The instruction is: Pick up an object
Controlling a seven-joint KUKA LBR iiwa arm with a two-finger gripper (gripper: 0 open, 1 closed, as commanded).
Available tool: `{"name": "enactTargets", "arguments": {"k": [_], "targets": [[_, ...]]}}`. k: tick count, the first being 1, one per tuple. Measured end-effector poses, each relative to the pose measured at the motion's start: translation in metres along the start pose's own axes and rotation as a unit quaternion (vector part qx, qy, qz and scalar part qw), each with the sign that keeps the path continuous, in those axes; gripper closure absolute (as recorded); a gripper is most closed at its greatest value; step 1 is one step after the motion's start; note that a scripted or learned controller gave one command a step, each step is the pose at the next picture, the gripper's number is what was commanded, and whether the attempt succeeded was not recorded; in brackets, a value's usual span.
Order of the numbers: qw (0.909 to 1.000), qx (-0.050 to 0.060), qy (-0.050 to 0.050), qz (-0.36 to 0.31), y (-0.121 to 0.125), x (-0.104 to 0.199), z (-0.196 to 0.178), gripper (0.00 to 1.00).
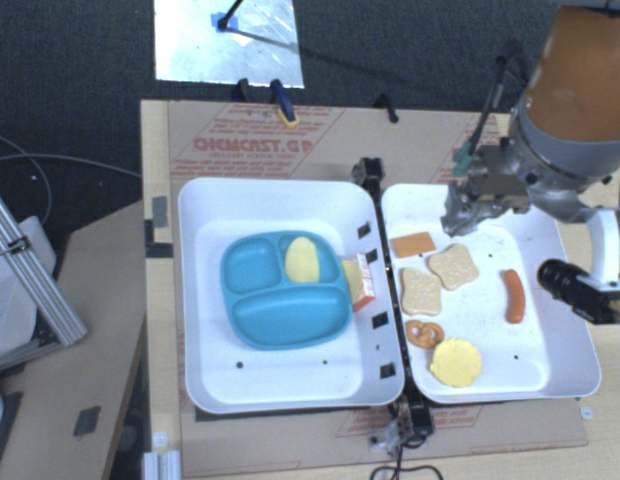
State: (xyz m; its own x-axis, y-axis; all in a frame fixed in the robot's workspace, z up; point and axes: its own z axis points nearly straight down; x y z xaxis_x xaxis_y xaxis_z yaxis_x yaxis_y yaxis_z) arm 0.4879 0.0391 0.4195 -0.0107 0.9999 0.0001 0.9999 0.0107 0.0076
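Two shallow white bins sit side by side on the bench, the left bin point(205, 368) and the right bin point(570, 358), meeting at a dark divider point(388, 288) that serves as the landmark; the arm point(580, 88), grey with an orange band, reaches over the far end of the right bin, well right of the divider; a blue sectioned plate point(280, 303) lies left of the divider, with a yellow lemon-like piece point(302, 261) in its far compartment; the gripper point(462, 220) hangs low just right of the divider, above the bin floor, and whether its fingers are parted or closed I cannot tell; nothing shows between them; a small carton point(361, 280) lies against the divider's left side; right of it lie two toast slices point(453, 266) point(421, 291), a yellow disc point(456, 362), an orange cheese square point(413, 244), a sausage point(514, 296) farther right, and a pretzel point(424, 333).
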Motion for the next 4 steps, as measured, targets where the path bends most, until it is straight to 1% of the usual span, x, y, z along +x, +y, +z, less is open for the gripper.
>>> {"name": "enactTargets", "arguments": {"k": [1,2,3,4], "targets": [[1.0000,0.002,-0.001,0.007,-0.002,-0.057,0.005,1.00],[1.0000,0.006,0.001,0.001,-0.002,-0.004,0.078,1.00],[1.0000,0.002,0.001,0.001,-0.001,0.044,0.048,1.00],[1.0000,0.002,0.001,0.001,0.000,0.101,0.027,1.00]]}}
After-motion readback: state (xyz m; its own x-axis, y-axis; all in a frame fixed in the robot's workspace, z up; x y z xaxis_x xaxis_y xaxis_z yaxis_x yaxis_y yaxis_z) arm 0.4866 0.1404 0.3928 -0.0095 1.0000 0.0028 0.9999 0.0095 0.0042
